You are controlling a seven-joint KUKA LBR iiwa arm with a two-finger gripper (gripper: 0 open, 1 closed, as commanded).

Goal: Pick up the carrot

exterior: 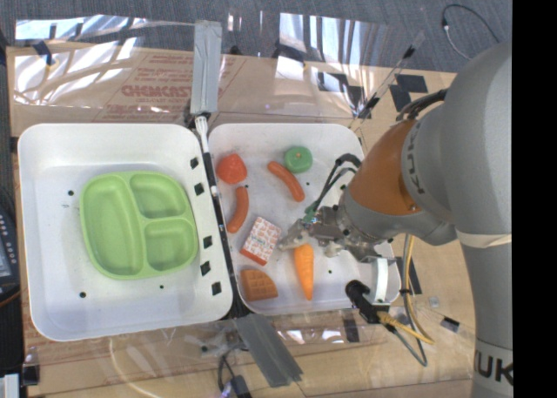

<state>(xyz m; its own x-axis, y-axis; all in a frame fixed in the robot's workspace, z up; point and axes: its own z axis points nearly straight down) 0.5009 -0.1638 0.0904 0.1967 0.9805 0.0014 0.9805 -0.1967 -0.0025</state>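
Note:
The carrot [304, 271] is orange with a pointed tip and lies in the right bin [261, 139] near the front wall, its thick end facing the back. My gripper [304, 232] hangs just over that thick end, at the end of the grey arm with the orange band [392, 178] that comes in from the right. The carrot lies flat on the bin floor.
Also in the right bin: a small red-and-white carton [260, 240] left of the carrot, an orange wedge [258, 284], two reddish sausages [238, 209] [286, 180], a red tomato [231, 168] and a green apple [298, 158]. A green divided plate [139, 224] sits in the left bin.

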